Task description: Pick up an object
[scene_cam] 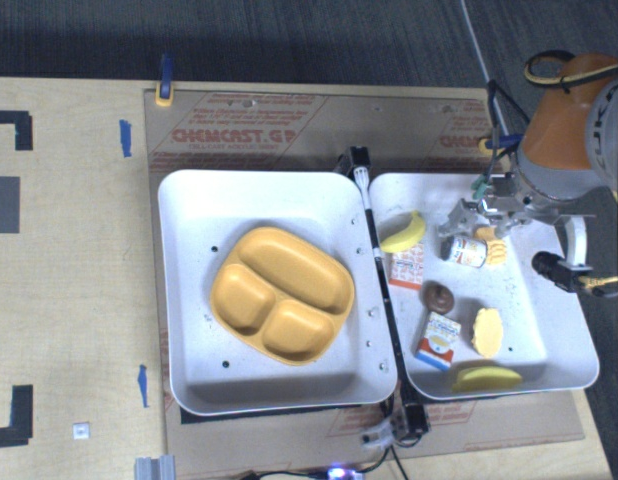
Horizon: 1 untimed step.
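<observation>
From my remote seat I see the grey metal hand (476,220) low over the back of the right shallow white plastic bin (579,353), with the orange-banded grey arm (564,133) leaning in from the right. I cannot tell how the hand is set. Just below it, touching or nearly so, lies a small silvery can on its side with a yellow and white label (470,251). To the can's left rests a curved yellow plastic banana (405,234), and beneath that a flat red-and-white printed card (407,266). Nearer the middle sits a small round dark brown lump (439,296). Toward the front lie a little white carton with red and blue print (440,338), a pale yellow rounded chunk (487,331) just beside it, and a second long yellow piece (488,376) against the front wall. The left white bin (189,208) holds a smooth mustard-yellow three-compartment moulded tray (281,293), well apart from the hand. Both bins sit on printed brown cardboard (249,128) over the pale wooden desk (69,268).
</observation>
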Tool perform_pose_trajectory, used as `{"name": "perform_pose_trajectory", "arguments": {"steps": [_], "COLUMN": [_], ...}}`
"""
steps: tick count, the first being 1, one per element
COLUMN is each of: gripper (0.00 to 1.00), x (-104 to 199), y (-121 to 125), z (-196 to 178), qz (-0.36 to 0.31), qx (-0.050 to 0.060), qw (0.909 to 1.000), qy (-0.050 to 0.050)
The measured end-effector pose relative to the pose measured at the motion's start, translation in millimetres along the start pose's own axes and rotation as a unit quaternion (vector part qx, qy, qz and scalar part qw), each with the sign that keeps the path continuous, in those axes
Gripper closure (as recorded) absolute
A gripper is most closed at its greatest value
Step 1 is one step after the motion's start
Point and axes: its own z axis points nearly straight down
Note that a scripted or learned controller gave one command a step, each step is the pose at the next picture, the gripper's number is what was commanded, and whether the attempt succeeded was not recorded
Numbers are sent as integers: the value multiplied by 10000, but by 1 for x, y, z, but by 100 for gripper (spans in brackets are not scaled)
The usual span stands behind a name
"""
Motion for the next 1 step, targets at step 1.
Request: {"name": "perform_pose_trajectory", "arguments": {"steps": [1], "gripper": [0], "x": [56], "y": [-72], "z": [41], "qz": [-1], "qx": [-9], "qw": [10000], "qy": [3]}}
